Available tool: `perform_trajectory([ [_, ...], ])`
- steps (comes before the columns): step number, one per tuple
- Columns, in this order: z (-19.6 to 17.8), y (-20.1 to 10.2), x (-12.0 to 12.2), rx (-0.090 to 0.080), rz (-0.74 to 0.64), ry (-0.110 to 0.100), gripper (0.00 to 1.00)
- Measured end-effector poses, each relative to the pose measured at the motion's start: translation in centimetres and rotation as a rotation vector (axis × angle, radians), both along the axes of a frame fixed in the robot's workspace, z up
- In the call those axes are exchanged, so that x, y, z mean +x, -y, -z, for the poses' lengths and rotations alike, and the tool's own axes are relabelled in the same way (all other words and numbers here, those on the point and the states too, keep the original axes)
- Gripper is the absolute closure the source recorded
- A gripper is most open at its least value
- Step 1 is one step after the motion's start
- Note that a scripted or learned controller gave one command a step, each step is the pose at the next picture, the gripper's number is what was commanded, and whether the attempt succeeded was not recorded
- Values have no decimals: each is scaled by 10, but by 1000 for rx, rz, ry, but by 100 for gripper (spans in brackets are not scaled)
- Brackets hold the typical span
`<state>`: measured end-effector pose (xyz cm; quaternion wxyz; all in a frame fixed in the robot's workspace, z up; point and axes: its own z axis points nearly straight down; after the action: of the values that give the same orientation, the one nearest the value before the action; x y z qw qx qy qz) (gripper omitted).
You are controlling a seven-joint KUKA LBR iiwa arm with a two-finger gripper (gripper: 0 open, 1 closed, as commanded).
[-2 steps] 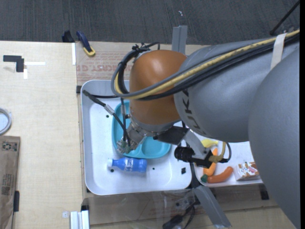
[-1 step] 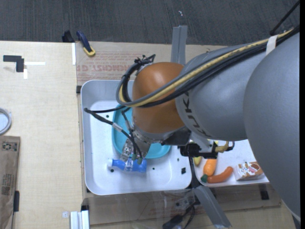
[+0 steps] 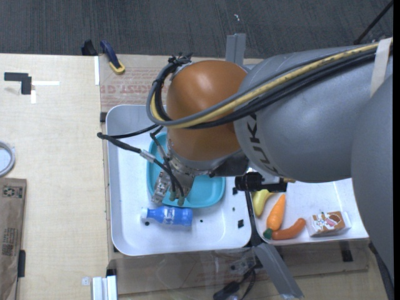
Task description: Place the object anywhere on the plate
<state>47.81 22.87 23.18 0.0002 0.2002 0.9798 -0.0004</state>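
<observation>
Bottle [image 3: 169, 216] lies just below tool [image 3: 170, 195], off the blue plate [image 3: 209, 192]; tool's state unclear.

Beyond my bench [image 3: 50, 124] of pale wood lies dark grey carpet [image 3: 156, 11] along the far edge — a strip of brown cardboard [image 3: 134, 83] sits at the bench's far edge, a tape roll [image 3: 5, 159] at its left edge.

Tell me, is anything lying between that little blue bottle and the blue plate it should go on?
Nothing visible does. The blue bottle lies on the left bin's floor right beside the blue plate's near edge, with only bare white floor there. The tool hangs over the plate just above the bottle.
</observation>
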Motion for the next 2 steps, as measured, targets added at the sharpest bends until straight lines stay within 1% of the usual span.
perform_trajectory([
  [1,34,1,0,0,-311,-2,100],
  [2,-24,0,1,1,-274,1,100],
])
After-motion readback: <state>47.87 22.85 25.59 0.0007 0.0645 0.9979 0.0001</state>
